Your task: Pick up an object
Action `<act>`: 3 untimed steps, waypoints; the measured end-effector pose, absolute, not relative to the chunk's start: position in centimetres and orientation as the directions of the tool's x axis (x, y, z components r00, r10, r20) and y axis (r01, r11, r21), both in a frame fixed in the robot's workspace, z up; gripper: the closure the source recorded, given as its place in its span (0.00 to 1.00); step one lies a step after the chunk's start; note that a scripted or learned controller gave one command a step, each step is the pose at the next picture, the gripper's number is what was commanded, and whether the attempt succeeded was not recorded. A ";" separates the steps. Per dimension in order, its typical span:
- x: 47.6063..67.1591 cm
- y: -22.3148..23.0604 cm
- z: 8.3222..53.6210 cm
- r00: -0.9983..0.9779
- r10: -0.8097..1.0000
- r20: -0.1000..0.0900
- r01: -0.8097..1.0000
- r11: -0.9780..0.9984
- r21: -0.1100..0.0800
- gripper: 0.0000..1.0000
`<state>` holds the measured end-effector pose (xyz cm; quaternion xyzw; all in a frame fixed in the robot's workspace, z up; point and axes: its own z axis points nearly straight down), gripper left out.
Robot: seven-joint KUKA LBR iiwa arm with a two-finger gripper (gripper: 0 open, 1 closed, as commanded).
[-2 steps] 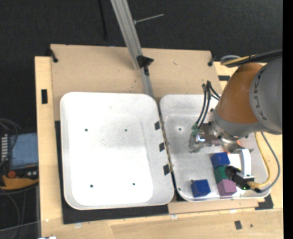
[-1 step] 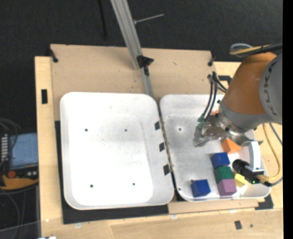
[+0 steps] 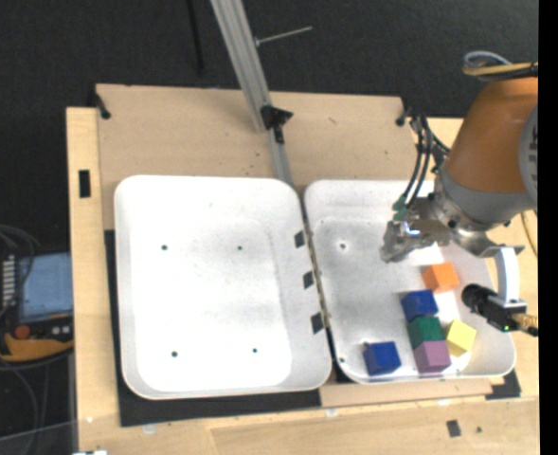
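The right bin [image 3: 354, 273] holds several small blocks along its near right side: an orange block [image 3: 440, 276], a blue block [image 3: 419, 305], a green block [image 3: 426, 330], a purple block [image 3: 433, 354], a yellow block [image 3: 461, 336] and a second blue block [image 3: 382, 357] apart at the front. My gripper [image 3: 398, 242] hangs over the right bin's far middle, up and left of the orange block. Nothing shows between its fingers, and the wrist hides their spread.
The left bin [image 3: 207, 282] sits beside the right one, joined by clips at the shared wall. A slanted metal pole [image 3: 250, 74] rises behind the bins. A black fitting [image 3: 487, 306] juts over the right bin's right edge.
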<state>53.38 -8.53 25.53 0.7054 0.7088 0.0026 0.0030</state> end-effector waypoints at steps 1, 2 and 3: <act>55.8 -2.8 24.9 -0.008 1.000 0.000 1.000 0.008 0.002 1.00; 58.4 2.2 25.6 -0.008 1.000 0.002 1.000 0.008 0.003 1.00; 60.9 7.0 24.2 -0.005 1.000 -0.002 1.000 0.005 0.002 1.00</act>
